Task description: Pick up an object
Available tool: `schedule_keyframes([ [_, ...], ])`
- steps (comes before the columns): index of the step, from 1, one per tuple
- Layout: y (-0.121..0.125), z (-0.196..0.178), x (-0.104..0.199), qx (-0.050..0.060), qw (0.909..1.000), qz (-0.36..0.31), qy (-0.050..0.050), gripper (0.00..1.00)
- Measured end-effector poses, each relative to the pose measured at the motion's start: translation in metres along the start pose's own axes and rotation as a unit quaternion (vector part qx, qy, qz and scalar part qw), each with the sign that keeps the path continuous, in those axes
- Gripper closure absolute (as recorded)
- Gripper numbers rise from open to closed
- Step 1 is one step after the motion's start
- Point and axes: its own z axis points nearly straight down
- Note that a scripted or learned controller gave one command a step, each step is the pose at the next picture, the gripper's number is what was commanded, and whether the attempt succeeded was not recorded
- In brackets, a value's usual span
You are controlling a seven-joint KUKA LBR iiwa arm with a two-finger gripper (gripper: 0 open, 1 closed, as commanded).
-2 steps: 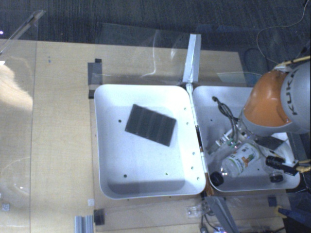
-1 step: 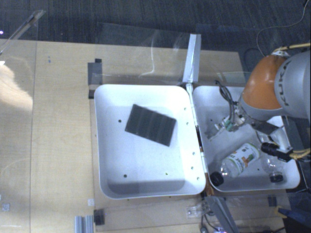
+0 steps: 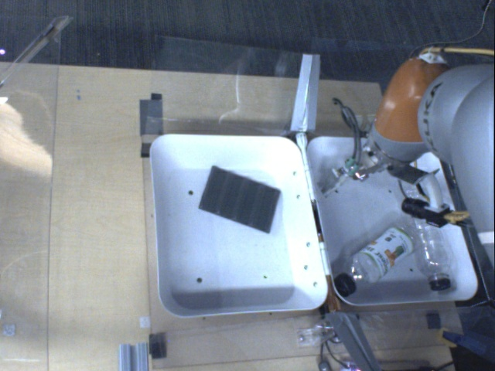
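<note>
Closest to the lens is the bulky grey arm [image 3: 464, 122] with its orange band [image 3: 406, 103], reaching in from the right and bent down over the far side of the shallow white right-hand bin [image 3: 340, 230]. Its pincer [image 3: 352, 170] hangs low at the far left corner of that bin, close to the wall it shares with the neighbouring bin. How wide the pincer stands I cannot tell, since wires and glare blur it, and nothing shows in its grasp. So, as I judge it, the pick is not yet made: every candidate lies loose. Nearest to the pincer, toward the near side of the same bin, a clear plastic bottle with a printed label and dark cap [image 3: 380, 256] lies on its side. Just right of it lies a second clear, unlabelled bottle [image 3: 433, 255]. Further out, a dark grey rectangular ribbed pad [image 3: 240, 198] lies flat in the white left-hand bin [image 3: 232, 273], well apart from the pincer. Both bins sit on the pale wooden surface [image 3: 93, 246].
</note>
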Motion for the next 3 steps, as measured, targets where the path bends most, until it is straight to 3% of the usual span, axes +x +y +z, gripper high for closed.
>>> schedule_keyframes([
  [1, -0.054, -0.058, 0.023, 0.002, 1.0000, -0.005, 0.001, 0.00],
  [2, -0.130, -0.003, 0.010, -0.001, 0.9984, -0.056, -0.001, 0.00],
  [3, -0.086, -0.003, 0.036, -0.002, 0.9983, -0.059, -0.001, 0.00],
])
